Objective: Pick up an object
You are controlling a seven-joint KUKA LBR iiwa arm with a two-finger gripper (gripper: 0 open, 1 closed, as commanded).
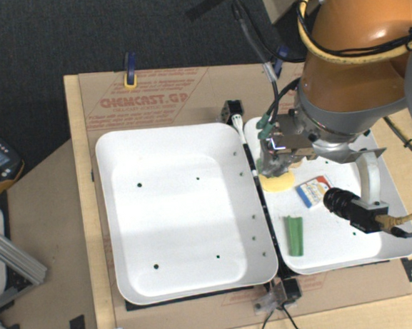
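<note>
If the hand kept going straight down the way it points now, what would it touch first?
Most likely the yellow object lying directly under the hand near the right bin's left wall. Depth is hard to judge from this slanted view; it may already be touching. The green block sits clear of that line.

Two bins side by side, right bin (385, 248) with block (295, 235) near box (314, 190).
</note>
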